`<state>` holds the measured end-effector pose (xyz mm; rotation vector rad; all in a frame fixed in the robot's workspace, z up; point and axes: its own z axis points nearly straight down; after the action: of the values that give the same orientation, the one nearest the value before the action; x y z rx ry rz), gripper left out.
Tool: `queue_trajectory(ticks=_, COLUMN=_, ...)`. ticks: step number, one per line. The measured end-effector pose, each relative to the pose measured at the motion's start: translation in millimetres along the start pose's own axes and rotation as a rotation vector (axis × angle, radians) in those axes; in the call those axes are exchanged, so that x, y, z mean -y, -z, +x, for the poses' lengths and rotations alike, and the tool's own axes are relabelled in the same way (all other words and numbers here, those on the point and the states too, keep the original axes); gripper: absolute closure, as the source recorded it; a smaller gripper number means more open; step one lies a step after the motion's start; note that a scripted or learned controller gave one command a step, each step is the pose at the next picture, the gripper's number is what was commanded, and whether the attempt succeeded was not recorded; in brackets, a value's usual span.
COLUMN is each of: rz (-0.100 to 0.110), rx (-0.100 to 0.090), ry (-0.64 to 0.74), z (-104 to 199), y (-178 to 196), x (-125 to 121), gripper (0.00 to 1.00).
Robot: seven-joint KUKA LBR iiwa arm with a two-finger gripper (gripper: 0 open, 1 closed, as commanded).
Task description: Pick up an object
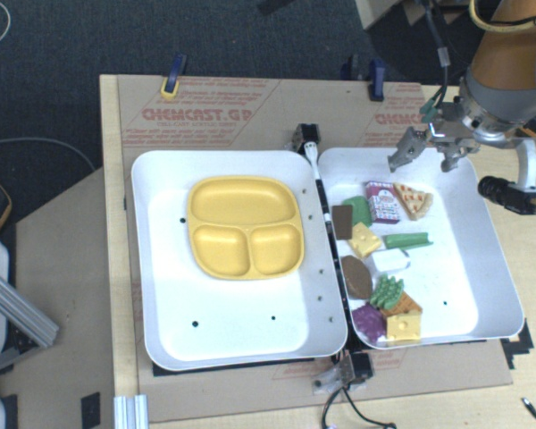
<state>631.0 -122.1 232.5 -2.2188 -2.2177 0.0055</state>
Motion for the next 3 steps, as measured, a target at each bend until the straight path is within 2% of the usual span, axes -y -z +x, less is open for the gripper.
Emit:
queue_trajectory(ticks=2, rz=0.002, rx=-0.001, ry=0.002, z=14, y=-115, x=-5, gripper=0.0)
queue_trajectory(ticks=3, rz=-0.003, rx=0.0, ry=0.0, z=15, y=-149, x=-5, gripper=0.0)
